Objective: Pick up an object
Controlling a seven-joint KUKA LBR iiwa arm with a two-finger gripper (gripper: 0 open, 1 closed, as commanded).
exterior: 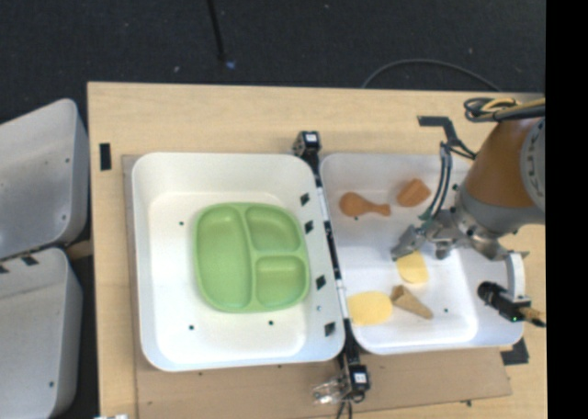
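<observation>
Left of centre, your green divided plate (250, 255) sits in the left bin (147, 334). In the right bin (459, 334), the pale yellow block (413, 268) lies just under the pincer (424, 241); it looks light and probably smooth, so grip its flat sides. I cannot tell the pincer's state.

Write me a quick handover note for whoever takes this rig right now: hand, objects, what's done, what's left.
Hand: low inside the right bin, directly above the small yellow piece; nothing visibly held.
Right bin contents: drumstick-shaped piece, orange piece, yellow round piece, brown wedge.
Left bin: green divided plate.
Done: arm positioned over the pieces.
Left: grasp one object and lift it.
</observation>
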